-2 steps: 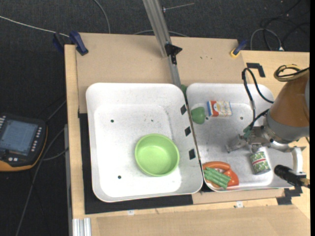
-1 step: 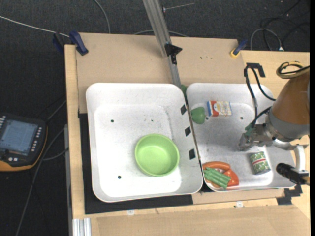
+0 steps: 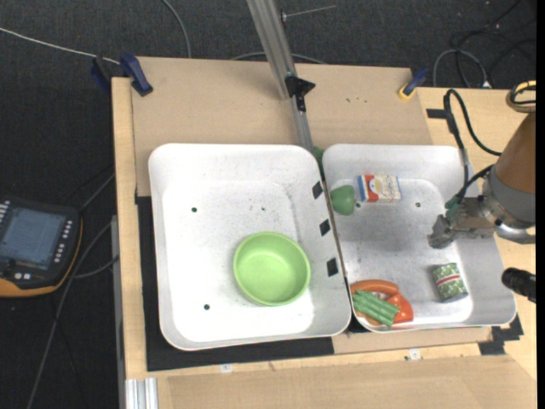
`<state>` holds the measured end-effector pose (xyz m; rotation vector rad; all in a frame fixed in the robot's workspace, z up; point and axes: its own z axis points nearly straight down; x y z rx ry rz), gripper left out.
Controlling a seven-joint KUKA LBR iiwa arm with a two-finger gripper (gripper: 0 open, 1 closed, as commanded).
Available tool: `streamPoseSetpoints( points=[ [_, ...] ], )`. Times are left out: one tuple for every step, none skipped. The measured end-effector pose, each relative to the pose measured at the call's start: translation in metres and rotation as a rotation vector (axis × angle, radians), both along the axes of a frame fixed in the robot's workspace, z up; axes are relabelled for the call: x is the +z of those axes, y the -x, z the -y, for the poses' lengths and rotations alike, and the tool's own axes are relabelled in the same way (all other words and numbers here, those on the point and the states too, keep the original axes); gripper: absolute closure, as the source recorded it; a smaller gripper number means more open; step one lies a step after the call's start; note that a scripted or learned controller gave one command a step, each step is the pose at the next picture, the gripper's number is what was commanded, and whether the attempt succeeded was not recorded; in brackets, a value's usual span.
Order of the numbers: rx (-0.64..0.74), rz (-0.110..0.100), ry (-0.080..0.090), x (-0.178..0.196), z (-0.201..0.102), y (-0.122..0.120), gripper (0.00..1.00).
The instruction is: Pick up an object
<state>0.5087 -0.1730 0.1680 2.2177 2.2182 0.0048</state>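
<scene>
Tool (image 3: pixel 439 233) hovers at right of frame above the green can (image 3: pixel 449 281), grip unclear; approach step, next it must descend

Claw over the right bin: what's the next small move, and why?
Probably shift toward the near edge and lower onto the green can. The claw hangs just above it in the right bin, holding nothing visible, and the can stands apart from the other items.

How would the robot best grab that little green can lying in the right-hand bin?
Probably from straight above, jaws closing across the green can's curved sides, not its ends. It seems to lie tipped over on the right bin's floor, with bare floor around it, apart from the gripper.
</scene>
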Motion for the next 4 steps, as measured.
streamPoseSetpoints(
  points=[
    [0.0, 0.0, 0.0, 0.062, -0.002, 0.001, 1.0],
    [0.0, -0.003, -0.001, 0.08, -0.002, 0.0, 1.0],
    [0.005, -0.004, -0.003, 0.085, -0.062, -0.01, 1.0],
    [0.003, -0.006, -0.002, 0.077, -0.104, -0.017, 1.0]
  ],
)
